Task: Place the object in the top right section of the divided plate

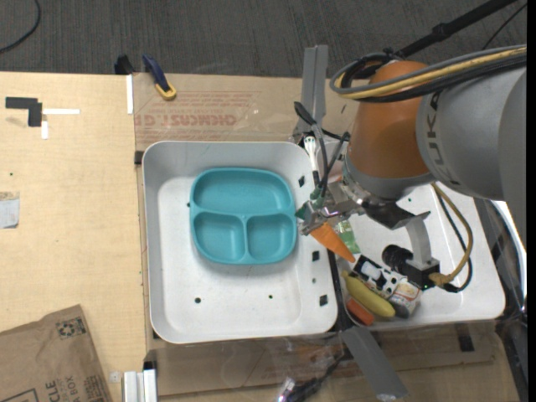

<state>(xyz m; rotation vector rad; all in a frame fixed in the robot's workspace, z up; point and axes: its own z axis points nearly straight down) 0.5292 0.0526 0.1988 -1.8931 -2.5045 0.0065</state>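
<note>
Over the gap between the two bins, the gripper (322, 220) appears to pinch an orange carrot-like piece (332, 239), so transport seems under way. The teal divided plate (243, 216) sits in the left bin (167, 291); next comes a leftward carry to its top right section.

The divided plate (243, 216) was teal, with rounded corners, one long section and two smaller ones. It lay flat in the left white bin (167, 249), just left of my jaws. The object, an orange carrot-like piece (332, 239), sat tilted at the seam between the two bins, right below my jaws and touching them, its tip pointing toward the plate's near corner.
</note>
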